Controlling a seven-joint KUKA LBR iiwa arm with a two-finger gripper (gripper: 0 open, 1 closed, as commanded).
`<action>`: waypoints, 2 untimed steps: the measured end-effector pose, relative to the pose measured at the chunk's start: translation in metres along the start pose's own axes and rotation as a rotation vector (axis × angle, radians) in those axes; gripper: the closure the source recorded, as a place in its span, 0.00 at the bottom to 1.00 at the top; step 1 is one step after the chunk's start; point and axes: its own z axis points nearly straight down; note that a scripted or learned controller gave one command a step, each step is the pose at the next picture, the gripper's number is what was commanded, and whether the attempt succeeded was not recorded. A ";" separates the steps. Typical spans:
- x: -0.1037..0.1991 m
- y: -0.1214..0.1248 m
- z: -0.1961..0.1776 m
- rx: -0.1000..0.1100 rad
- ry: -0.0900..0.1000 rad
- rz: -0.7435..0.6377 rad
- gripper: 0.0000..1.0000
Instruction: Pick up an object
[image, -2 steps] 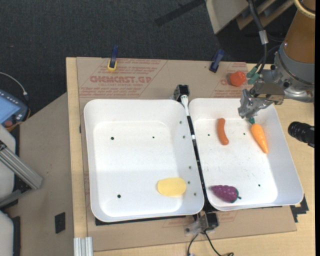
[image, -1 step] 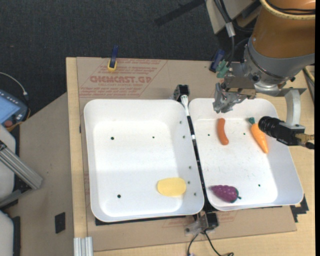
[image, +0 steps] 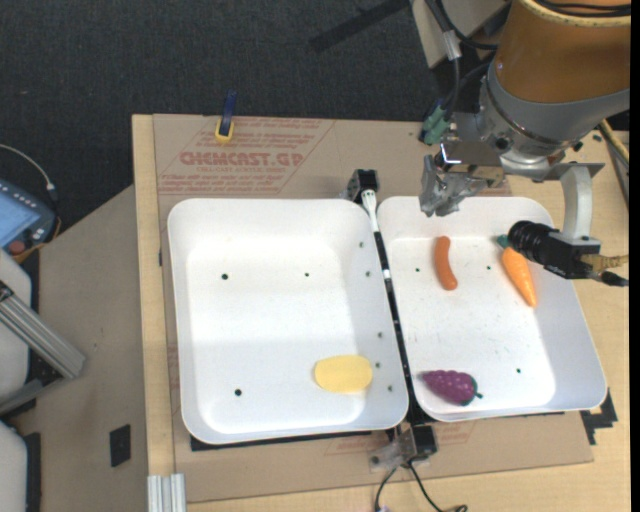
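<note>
My gripper (image: 443, 196) hangs over the far left corner of the right bin (image: 560, 385), its two grey fingers close together with nothing seen between them. Just below and right of it an orange sausage-shaped piece (image: 445, 263) lies on the bin floor. A toy carrot (image: 519, 275) rests further right, near a black fitting on the arm. A purple grape bunch (image: 449, 386) sits at the near edge of the same bin. A yellow oval piece (image: 343, 374) lies in the left bin (image: 200, 330) near its front right corner.
A black divider strip (image: 383, 270) runs between the two bins. The bins rest on a cardboard sheet (image: 250, 150) with a small blue and yellow clip (image: 227, 118) at its far edge. Cables and a black connector (image: 555, 248) hang off the arm over the right bin.
</note>
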 end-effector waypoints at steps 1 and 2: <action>0.008 -0.005 -0.137 -0.015 0.002 -0.001 1.00; 0.054 0.022 -0.102 0.007 0.000 -0.002 1.00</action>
